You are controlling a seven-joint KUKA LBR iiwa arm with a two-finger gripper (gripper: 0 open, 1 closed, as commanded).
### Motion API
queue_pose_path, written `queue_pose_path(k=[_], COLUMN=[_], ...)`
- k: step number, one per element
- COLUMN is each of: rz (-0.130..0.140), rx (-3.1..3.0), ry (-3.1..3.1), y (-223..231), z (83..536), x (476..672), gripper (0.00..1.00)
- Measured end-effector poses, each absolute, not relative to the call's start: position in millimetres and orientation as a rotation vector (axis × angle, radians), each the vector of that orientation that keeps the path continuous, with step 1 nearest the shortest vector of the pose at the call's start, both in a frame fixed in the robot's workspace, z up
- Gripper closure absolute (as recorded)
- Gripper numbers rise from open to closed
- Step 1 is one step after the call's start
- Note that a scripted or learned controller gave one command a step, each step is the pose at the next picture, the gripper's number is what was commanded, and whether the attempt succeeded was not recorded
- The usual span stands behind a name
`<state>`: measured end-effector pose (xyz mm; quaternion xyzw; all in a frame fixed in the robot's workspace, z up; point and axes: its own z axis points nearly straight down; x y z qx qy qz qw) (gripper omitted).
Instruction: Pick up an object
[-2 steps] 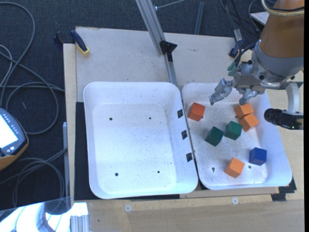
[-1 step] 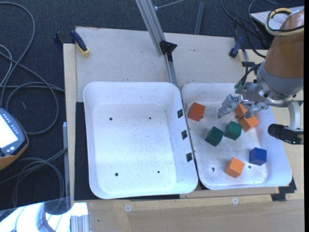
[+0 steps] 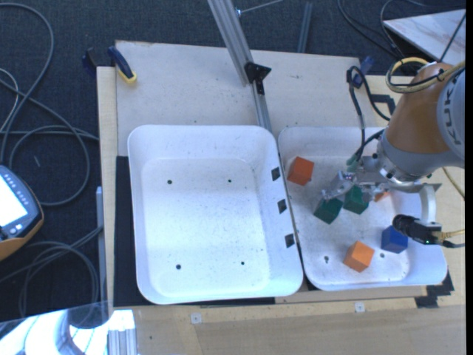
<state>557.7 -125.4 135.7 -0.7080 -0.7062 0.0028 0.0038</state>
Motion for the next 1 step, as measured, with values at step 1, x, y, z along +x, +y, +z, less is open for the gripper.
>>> queue_pose_path(k=[1], rz=[-0.004], rx=[-2.215], ry=[-2.228], y=[-85.7], z=[97.6], x=[627.6], gripper=[0.00])
